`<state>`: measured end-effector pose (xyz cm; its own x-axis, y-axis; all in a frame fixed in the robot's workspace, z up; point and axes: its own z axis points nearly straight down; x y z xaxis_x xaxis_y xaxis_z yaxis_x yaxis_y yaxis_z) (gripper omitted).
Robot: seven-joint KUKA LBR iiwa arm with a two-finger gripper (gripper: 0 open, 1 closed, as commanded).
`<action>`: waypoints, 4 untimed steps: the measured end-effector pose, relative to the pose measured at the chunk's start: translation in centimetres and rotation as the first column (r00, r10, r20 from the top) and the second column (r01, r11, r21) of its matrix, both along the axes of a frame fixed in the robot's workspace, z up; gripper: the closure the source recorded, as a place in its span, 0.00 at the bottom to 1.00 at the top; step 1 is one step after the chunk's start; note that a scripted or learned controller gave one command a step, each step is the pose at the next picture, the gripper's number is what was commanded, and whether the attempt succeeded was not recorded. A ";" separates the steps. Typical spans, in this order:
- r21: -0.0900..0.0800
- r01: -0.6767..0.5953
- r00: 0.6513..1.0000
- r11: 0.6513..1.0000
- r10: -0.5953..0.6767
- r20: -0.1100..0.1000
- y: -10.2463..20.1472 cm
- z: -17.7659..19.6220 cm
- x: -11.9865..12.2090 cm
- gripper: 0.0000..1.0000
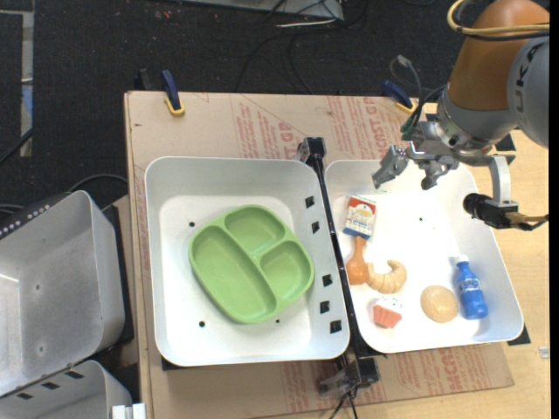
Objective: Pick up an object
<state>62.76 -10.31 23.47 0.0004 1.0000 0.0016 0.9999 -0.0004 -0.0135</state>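
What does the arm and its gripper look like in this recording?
The arm is a rounded KUKA body, grey with a broad orange band above the wrist and part of a dark letter on its side. A thin cable loops over the orange section. The gripper is grey metal with two slim dark fingers, and a black fitting juts out beside it.

One fixed overhead camera, slanted down on both bins [166, 234].

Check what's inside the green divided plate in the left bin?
The green divided plate shows three bare compartments, nothing in them. It covers the left bin floor beneath, so anything under it can't be seen.
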 end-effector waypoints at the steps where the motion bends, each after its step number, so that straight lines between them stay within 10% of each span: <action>1: -0.002 -0.002 1.000 1.000 0.002 0.013 0.0 0.8 0.2 0.00; 4: -0.002 -0.001 1.000 1.000 0.001 0.010 -0.1 -12.5 1.2 0.00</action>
